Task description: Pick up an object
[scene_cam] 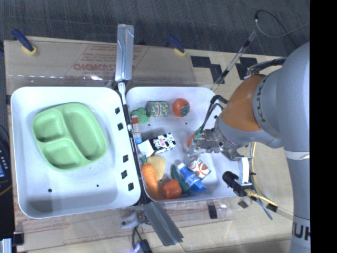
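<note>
Gripper (196, 147) sits low in the right bin (202, 95), over the pile near the small red-and-white carton (199, 168); can't tell its state. Left to right: left bin (23, 141), shallow white plastic, holds a glossy green tray (68, 135) with three rounded compartments. Right bin's left wall: orange carrot (149, 179), pale yellow lump (157, 165), black-and-white patterned box (164, 142). Upper area: green-labelled can (157, 108) on its side, round red tomato (180, 107) just beside it. Bottom: red rounded piece (171, 189), blue crinkled wrapper (190, 179) touching the carton. Grey arm (284, 104) with orange band (243, 107) comes in from the right.
</note>
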Robot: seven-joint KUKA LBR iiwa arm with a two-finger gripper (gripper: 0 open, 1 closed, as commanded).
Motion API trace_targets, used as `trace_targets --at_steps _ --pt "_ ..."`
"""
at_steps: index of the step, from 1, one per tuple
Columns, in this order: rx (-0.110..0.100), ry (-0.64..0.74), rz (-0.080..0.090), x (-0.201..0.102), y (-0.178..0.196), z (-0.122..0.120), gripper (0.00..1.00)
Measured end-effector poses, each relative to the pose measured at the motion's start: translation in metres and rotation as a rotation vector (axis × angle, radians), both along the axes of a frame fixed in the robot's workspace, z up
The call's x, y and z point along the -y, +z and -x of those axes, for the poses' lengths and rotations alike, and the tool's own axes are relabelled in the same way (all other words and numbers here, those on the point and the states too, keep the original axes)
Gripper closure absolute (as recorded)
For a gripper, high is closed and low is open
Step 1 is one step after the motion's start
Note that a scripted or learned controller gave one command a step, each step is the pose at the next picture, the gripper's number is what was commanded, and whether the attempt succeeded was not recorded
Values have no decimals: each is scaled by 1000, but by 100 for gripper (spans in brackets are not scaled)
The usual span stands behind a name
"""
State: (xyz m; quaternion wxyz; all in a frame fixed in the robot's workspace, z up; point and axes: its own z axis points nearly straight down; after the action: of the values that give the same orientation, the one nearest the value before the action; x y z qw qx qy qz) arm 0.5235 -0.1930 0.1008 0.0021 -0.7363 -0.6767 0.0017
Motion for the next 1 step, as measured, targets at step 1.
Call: trace_targets --at_steps 1 --pt "2 -146 0 -51 85 -47 100"
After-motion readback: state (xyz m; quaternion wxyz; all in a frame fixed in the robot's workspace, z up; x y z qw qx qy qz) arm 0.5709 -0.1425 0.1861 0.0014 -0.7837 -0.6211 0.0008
